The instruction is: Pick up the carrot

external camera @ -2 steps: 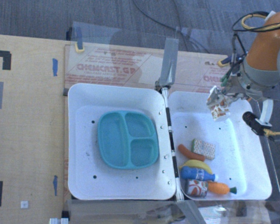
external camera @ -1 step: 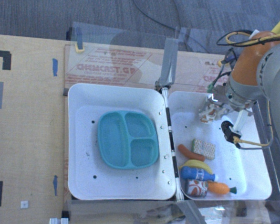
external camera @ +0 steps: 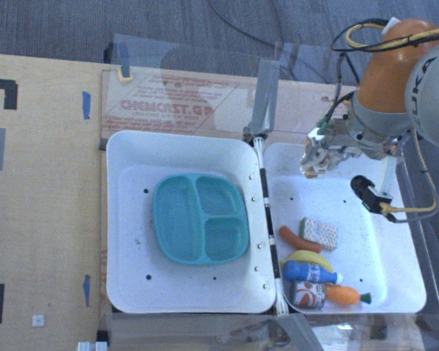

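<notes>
The arm comes in from the upper right of the frame, its gripper (external camera: 316,157) hanging over the upper left part of the right bin (external camera: 402,244) — whether it is released or clenched I cannot tell. The left bin (external camera: 120,201) holds a teal divided plate (external camera: 200,218). Low in the right bin lies the carrot (external camera: 344,295) — orange, green-tipped, beside a can (external camera: 308,295), below a blue bottle (external camera: 310,273).

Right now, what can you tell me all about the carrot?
The carrot is a small orange toy with a dark green tip, smooth like plastic. It lies flat near the front edge of the right bin, green end pointing right. Its orange end sits against a can, just below a blue bottle. The claw is far from it.
</notes>
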### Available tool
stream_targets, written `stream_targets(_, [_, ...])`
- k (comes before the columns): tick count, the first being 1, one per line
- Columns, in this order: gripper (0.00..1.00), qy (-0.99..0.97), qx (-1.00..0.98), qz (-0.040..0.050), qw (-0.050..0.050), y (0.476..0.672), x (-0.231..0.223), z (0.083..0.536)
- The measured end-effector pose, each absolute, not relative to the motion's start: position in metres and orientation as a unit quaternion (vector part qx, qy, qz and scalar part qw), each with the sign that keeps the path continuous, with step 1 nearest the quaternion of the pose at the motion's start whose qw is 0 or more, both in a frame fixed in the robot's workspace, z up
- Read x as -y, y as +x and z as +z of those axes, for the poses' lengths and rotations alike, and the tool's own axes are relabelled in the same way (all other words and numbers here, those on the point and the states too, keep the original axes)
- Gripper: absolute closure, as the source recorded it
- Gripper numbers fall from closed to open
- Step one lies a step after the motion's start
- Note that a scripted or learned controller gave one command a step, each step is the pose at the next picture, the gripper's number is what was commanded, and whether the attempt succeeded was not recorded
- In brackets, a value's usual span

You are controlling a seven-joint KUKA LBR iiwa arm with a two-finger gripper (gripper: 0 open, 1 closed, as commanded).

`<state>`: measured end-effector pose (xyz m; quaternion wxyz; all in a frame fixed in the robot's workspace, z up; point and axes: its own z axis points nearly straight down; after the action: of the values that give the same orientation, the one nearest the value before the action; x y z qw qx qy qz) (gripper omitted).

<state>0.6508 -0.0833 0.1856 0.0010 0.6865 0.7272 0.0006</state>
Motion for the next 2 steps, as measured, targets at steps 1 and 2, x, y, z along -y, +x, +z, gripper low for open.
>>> stream_targets(1, [1.0,0.46,-0.888,0.0011,0.003,0.659,0.1,0.189])
stream_targets(2, [1.0,0.606,-0.796,-0.0019,-0.003,0.658,0.11,0.115])
